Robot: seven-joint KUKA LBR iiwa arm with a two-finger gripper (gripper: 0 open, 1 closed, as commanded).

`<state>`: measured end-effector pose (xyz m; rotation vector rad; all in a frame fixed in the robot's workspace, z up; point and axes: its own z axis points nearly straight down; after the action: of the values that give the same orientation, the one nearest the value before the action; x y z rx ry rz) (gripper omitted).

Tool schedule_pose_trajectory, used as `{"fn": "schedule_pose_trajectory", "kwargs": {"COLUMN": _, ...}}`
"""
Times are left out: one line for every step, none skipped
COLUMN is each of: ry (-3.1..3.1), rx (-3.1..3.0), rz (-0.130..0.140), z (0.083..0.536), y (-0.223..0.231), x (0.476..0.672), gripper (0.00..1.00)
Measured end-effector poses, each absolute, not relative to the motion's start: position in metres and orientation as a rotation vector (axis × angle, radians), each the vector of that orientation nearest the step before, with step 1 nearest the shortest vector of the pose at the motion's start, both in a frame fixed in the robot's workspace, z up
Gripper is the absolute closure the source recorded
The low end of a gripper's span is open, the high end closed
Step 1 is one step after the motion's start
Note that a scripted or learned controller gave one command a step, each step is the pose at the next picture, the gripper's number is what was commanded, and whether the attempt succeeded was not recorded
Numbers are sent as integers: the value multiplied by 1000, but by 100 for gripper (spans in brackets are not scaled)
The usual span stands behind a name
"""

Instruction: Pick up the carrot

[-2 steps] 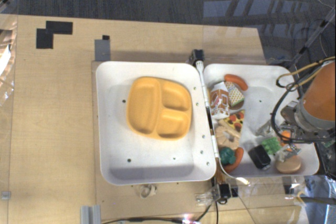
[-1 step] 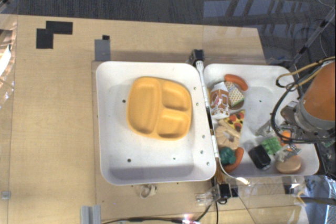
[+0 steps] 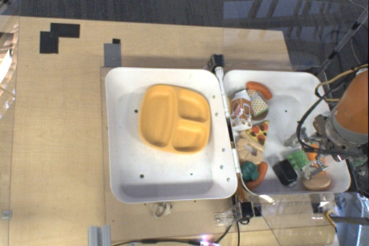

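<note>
Tool (image 3: 314, 161) is lowered over the carrot (image 3: 312, 154) in the right bin (image 3: 288, 80); tool state can't be told. Broccoli (image 3: 297, 158) could be snagged instead.

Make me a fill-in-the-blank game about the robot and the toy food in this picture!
1. The yellow tray sits in the ____ bin.
2. The robot arm reaches in from the ____ side.
3. The yellow tray has ____ compartments.
4. The toy food lies in the ____ bin.

Missing words: left, right, three, right.
</note>
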<state>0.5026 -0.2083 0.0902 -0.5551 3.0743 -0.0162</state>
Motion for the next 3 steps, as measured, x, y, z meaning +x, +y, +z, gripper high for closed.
{"fn": "schedule_pose_trajectory", "kwargs": {"ry": 3074, "rx": -555, "rz": -16, "z": 90, "y": -208, "x": 503, "gripper": 0}}
{"fn": "schedule_pose_trajectory", "kwargs": {"ry": 3074, "rx": -555, "rz": -16, "z": 90, "y": -208, "x": 503, "gripper": 0}}
{"fn": "schedule_pose_trajectory", "kwargs": {"ry": 3124, "rx": 118, "rz": -3, "z": 90, "y": -205, "x": 528, "gripper": 0}}
